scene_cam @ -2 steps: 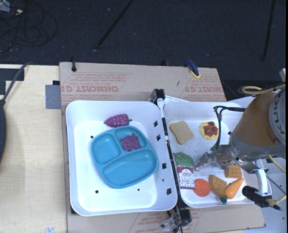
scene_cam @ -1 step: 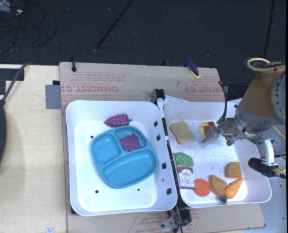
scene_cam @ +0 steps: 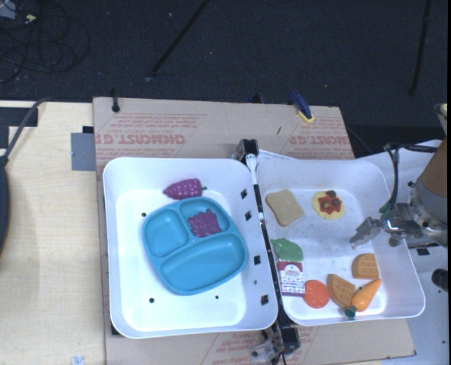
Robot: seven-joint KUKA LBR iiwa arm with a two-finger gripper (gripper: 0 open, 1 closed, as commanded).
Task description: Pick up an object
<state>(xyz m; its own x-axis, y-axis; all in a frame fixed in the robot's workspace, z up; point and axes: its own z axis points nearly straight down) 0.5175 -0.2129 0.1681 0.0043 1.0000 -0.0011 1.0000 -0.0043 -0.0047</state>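
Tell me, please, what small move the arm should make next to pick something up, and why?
Probably lower the gripper a little toward the waffle. It hangs over the right bin with nothing between its fingers, and the waffle lies just below it in the picture, apart from the carrot.

arm reaches in from right, gripper low, empty, fingers spread.
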